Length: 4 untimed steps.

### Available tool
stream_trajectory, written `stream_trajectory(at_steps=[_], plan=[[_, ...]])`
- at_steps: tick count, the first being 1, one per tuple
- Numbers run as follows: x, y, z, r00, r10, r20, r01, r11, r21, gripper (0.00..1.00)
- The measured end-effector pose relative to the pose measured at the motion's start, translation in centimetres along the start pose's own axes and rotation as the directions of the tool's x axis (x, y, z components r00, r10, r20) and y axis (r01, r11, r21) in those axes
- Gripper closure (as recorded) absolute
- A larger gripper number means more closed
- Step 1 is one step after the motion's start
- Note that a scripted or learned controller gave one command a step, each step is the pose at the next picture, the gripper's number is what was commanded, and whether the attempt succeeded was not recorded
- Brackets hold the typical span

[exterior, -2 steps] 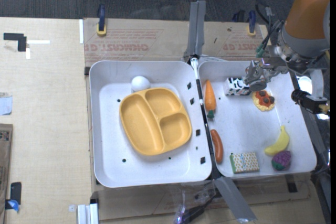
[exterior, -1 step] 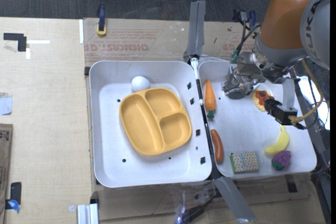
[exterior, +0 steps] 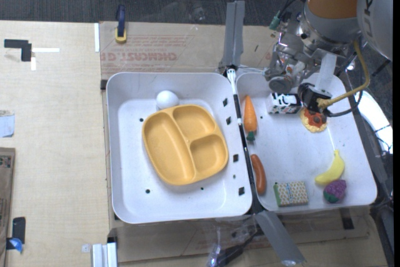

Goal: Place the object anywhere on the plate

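Note:
A yellow plate [exterior: 184, 144] with three compartments lies in the left bin [exterior: 125, 159], and nothing rests on it. My gripper [exterior: 284, 85] hangs over the back of the right bin [exterior: 294, 150], just above a small black-and-white block [exterior: 284, 103]. The block sits right under the gripper's tip, and I cannot make out whether it is gripped or resting on the bin floor. An orange-and-red flat piece [exterior: 314, 120] lies just right of the block, partly under the arm's cables.
A white ball [exterior: 167, 98] sits behind the plate in the left bin. The right bin also holds a carrot [exterior: 249, 115] and a sausage [exterior: 257, 173] along its left wall, a cracker [exterior: 291, 193] at the front, and a banana [exterior: 331, 170] and purple grapes [exterior: 334, 191] at the front right.

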State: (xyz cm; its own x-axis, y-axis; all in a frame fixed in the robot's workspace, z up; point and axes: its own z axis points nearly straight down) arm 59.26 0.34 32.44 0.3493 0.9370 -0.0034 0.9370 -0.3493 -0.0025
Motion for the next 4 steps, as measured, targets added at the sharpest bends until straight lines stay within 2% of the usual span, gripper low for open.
stream_trajectory(at_steps=[1,2,3,4], plan=[[-0.7,-5.5,2.6,0.998,-0.067,0.000,0.067,0.998,0.002,1.00],[6.5,-7.3,7.0,1.000,-0.027,0.001,0.027,1.000,0.003,1.00],[12.2,-3.0,5.6,0.999,-0.051,0.001,0.051,0.999,0.000,1.00],[10.0,-9.5,8.5,0.997,-0.074,0.001,0.074,0.997,0.002,1.00]])
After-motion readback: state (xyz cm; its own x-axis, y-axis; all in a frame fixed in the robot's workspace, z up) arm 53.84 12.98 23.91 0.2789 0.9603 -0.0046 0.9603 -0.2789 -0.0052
